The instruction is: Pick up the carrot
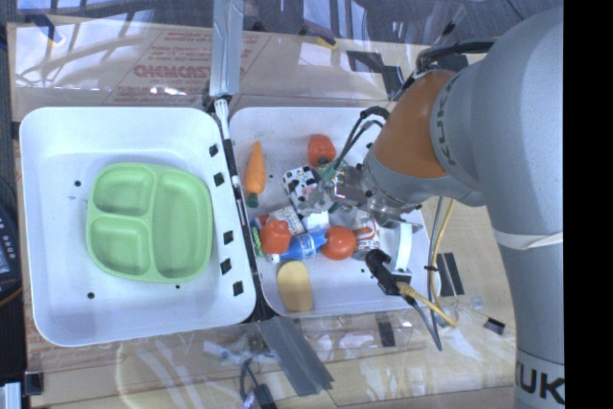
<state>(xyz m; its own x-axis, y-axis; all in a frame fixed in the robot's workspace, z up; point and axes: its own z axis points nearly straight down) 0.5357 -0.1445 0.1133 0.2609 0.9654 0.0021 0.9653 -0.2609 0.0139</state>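
Two bins [38, 206] sat on the worktop; the carrot [254, 170] lay by the right bin's left wall. My claw [330, 192] hung over the toys, apart from it; its grip I couldn't tell.

My pincer [330, 196] hangs low over the right bin [287, 122], amid a huddle of toys. The carrot [254, 169] lies apart to its left, upright along the bin's left wall, untouched. A black-and-white toy [300, 183] sits just beside my pincer on that side; an orange ball [338, 243] and a blue piece [305, 245] lie just below it. Farther below rests a yellow block [295, 285]. Well off to the left, a green divided plate [150, 221] occupies the other bin [57, 302].
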